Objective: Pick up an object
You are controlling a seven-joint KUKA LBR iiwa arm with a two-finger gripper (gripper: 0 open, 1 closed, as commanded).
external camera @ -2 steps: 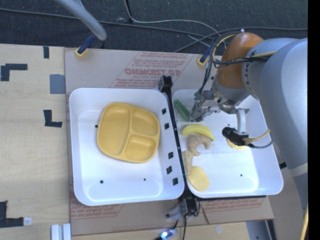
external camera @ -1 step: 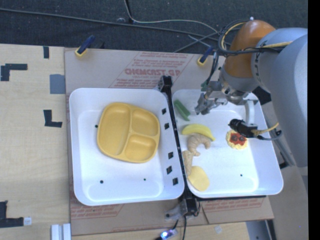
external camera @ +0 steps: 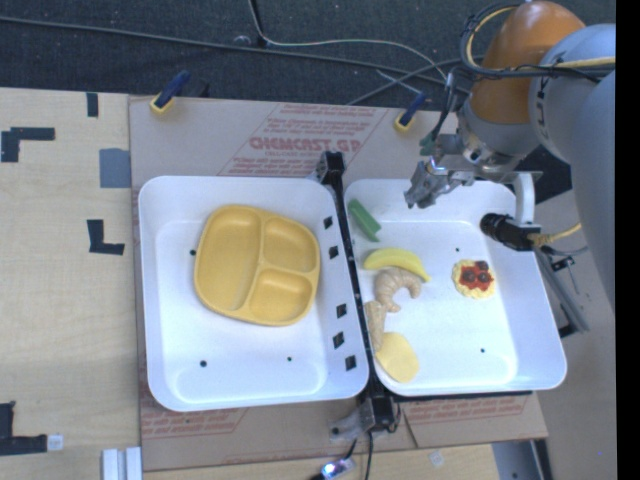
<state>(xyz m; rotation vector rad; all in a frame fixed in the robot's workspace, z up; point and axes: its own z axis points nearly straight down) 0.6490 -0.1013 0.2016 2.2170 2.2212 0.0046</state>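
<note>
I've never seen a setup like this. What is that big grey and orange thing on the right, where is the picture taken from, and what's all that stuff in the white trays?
One camera above the bench looks down at a slant. The grey and orange thing is a robot arm reaching in from the right; its gripper, a two-fingered hand, hangs over the right bin, with nothing seen between its fingers. That bin holds toy food: a green piece, a banana, a croissant, a pale yellow piece and a small tart. The left bin holds a yellow divided plate.

Dark carpet (external camera: 150, 8) crossed by cables (external camera: 330, 48) behind; pale wooden bench (external camera: 50, 298) under brown cardboard (external camera: 240, 133).
</note>
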